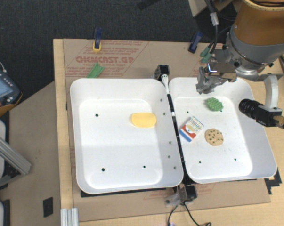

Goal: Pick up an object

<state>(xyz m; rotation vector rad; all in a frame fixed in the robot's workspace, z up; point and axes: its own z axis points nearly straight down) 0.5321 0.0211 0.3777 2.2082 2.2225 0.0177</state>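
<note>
Nearest, at the bottom centre of the frame, a small black clip (188, 193) with trailing cable sits against the seam of the two bins. Left white bin (85, 140): one item, a flat yellow oval piece (143, 120), lying right of the bin's middle and well apart from every wall. Right white bin (255, 164): three items. A round cookie with dark chips (214, 137) lies near the bin's centre; just beside it to the left, a small red, white and blue packet (191, 128) lies tilted; farther up, a green knobbly piece (215, 104) rests close to the upper wall. Both bins stand on a brown cardboard sheet (118, 55) printed with red lettering. At the right edge of the right bin, a black cylindrical fitting on a white bracket (255, 109) juts inward. Gripper (205, 86): metal, hanging at the upper left part of the right bin, just above and left of the green knobbly piece; nothing is seen between its fingers, and whether they are spread or pressed together cannot be told from here. Above it the arm's orange band (264, 8) fills the upper right corner. Farthest, at the cardboard's top edge: a yellow and blue clamp (97, 41), a green tag (95, 70), a blue clamp (195, 41).
</note>
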